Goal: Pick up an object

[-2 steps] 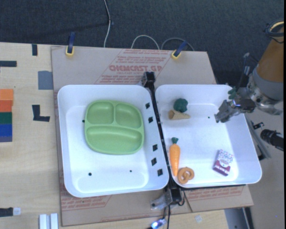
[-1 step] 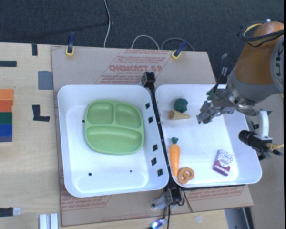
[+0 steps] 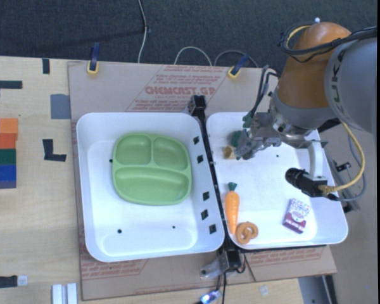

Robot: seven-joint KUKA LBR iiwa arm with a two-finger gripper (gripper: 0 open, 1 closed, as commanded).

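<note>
A: Camera view — why is the gripper [image 3: 244, 145] so low in the right bin [image 3: 332, 233]?
B: Likely after the small brown piece [image 3: 228, 151] beside it. Its grip I can't make out.
A: Others?
B: Carrot [image 3: 232, 206], pretzel [image 3: 246, 232], purple packet [image 3: 296, 215]. Cardboard [image 3: 171, 87] reads "CHEMCAST".

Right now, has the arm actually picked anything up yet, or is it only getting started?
Nothing looks picked up yet. The gripper is low in the right bin, near a small brown object. The carrot, pretzel and purple packet lie untouched. Grasping and lifting remain.
</note>
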